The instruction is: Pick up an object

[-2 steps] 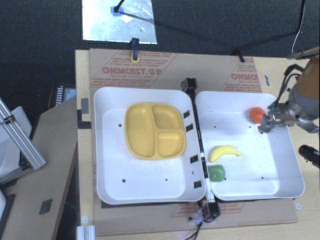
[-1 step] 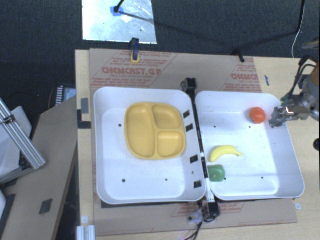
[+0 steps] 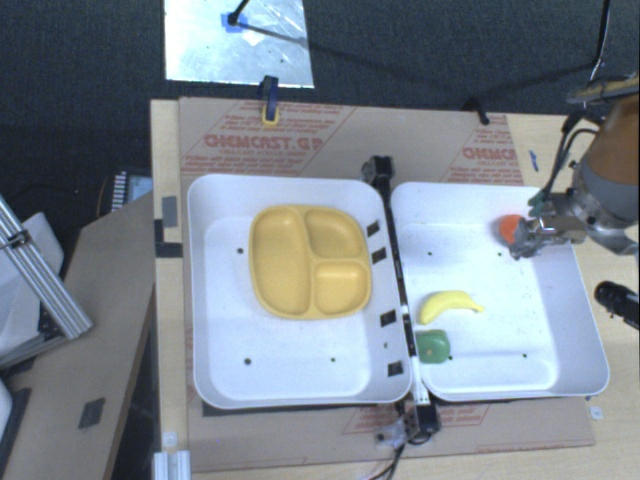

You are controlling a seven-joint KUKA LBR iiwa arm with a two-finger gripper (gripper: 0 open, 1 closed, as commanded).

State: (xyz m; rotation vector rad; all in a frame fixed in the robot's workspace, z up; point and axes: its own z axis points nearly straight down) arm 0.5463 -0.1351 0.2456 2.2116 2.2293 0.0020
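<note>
In the right bin [image 3: 560, 298] lie a yellow banana [image 3: 449, 306], a small green object [image 3: 433, 346] by the bin's left wall, and a small orange object [image 3: 509, 228] near the far right. My gripper [image 3: 528, 240] hangs low over the bin's far right part. It is right beside the orange object and partly covers its right side. Whether it touches that object I cannot tell from this angle.
The left bin [image 3: 220, 298] holds a yellow three-part plate [image 3: 308, 261]. A black divider with clips [image 3: 392, 268] runs between the bins. Cardboard [image 3: 300, 133] lies under both. The arm's grey body [image 3: 610, 183] stands over the right bin's far right edge.
</note>
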